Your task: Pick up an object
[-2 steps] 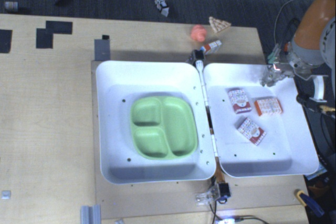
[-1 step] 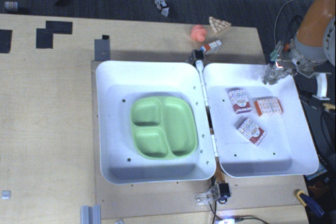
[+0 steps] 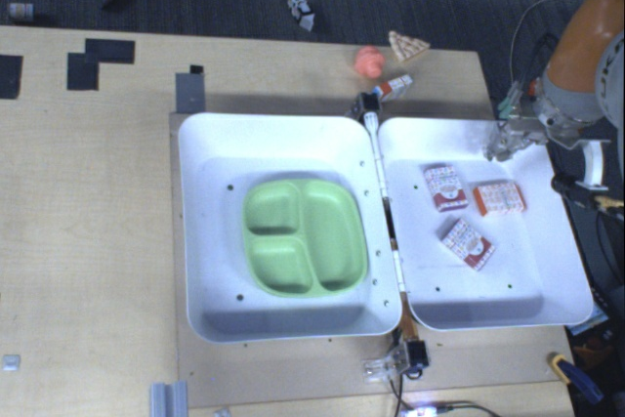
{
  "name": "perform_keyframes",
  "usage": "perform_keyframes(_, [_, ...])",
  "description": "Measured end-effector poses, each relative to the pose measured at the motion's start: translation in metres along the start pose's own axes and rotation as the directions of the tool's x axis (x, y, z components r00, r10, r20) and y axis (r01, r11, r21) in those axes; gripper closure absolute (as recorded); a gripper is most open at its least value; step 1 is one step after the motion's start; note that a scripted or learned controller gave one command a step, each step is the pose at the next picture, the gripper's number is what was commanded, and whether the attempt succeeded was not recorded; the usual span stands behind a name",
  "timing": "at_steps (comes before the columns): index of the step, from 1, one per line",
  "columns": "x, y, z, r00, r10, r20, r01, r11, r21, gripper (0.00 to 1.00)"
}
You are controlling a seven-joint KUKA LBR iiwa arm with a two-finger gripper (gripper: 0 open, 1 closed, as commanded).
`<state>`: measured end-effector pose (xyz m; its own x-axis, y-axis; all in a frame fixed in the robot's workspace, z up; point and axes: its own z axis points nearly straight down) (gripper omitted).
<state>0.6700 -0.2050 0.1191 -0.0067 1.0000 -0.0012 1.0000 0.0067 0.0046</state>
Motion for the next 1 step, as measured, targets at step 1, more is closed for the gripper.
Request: perform_keyframes(1, [-0.0008,0.0007,-0.052,1.0,0.001,0.001,-0.001,1.0,-0.003,1.0])
